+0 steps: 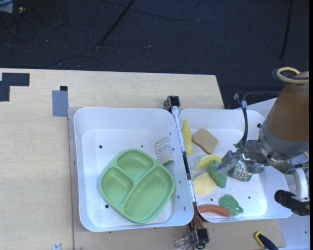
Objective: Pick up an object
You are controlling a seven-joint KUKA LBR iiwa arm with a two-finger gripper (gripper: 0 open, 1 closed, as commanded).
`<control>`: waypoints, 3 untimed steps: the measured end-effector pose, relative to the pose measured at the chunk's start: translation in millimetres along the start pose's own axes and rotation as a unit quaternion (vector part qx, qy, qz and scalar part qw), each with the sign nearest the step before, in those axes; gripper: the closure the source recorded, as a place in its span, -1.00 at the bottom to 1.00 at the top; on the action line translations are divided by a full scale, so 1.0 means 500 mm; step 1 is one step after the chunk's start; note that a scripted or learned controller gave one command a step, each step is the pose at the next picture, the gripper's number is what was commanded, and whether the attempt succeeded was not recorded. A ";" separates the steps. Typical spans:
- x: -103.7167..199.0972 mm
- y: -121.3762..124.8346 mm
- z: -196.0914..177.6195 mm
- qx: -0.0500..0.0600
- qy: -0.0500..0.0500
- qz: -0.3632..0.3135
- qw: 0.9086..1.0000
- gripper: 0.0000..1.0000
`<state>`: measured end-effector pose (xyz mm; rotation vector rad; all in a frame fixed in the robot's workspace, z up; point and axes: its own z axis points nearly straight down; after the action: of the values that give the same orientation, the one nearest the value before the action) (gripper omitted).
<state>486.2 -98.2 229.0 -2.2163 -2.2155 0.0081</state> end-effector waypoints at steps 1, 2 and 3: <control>-0.112 0.045 0.283 -0.002 0.000 0.001 1.000 -1.00; -0.098 0.206 0.282 -0.005 0.000 0.000 1.000 -1.00; -0.099 0.205 0.267 -0.002 0.002 0.001 1.000 1.00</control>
<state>587.3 -147.2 94.3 -2.2192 -2.2125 0.0013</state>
